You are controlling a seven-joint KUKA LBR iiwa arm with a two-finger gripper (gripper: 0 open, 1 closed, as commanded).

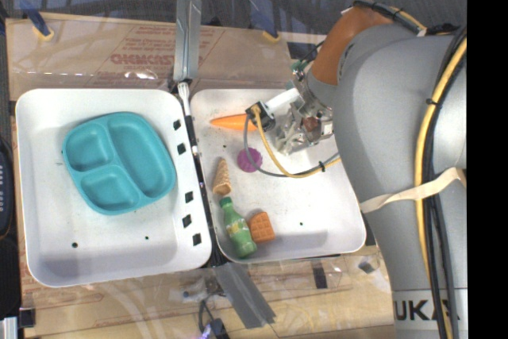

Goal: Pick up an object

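A grey robot arm [397, 131] with an orange band above its wrist reaches in from the right over the right-hand white bin [317, 226], its gripper [279, 131] hanging low above the bin's upper middle; whether the gripper is wide, narrow or holding anything cannot be told from this angle. An orange carrot [228, 122] lies on the bin floor just left of the gripper, its tip pointing toward the divider between the bins. A small purple object [250, 159] sits just below the gripper, beside a yellow cable [294, 172] that loops down from the wrist. Further toward the near-left corner lie an ice-cream cone [221, 176], a green bottle [236, 228] and, touching the bottle's right side, an orange waffle-patterned block [262, 227]. The left-hand bin [40, 234] carries a teal divided plate [119, 161], well apart from the arm. The arm's bulk covers the right bin's right rim.
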